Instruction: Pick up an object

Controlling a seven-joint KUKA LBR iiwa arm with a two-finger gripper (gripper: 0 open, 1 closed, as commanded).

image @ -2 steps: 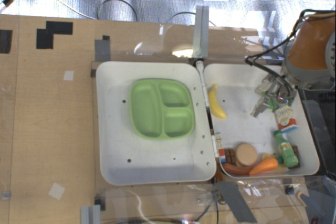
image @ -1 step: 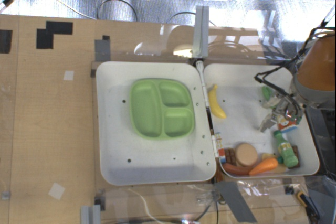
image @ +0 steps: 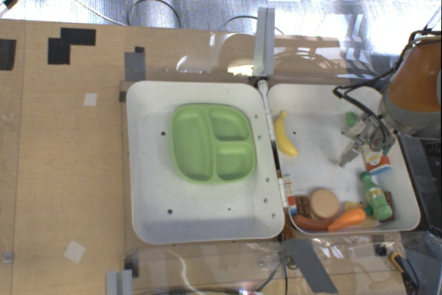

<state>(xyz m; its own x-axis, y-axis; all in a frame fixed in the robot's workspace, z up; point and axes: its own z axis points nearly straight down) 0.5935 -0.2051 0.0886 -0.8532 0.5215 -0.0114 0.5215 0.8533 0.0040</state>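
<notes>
The right bin (image: 314, 107) holds several toy foods. A yellow banana (image: 284, 135) lies near its left wall. Along the front wall sit a red sausage (image: 312, 222), an orange carrot (image: 347, 218), a round tan disc (image: 324, 203), a brown chocolate piece (image: 302, 204) and a green bottle (image: 376, 198). A red and white carton (image: 377, 163) lies near the right wall. My gripper (image: 359, 150) hangs low over the right half of this bin, just up and left of the carton, with a small green piece (image: 352, 119) beside it. I see nothing held.
The left bin (image: 148, 169) bears a green divided plate (image: 211, 142). A grey post (image: 264, 45) stands behind the wall that the bins share. The arm's orange band (image: 418, 79) overhangs the right bin's far right corner. Bare bin floor lies between the banana and my gripper.
</notes>
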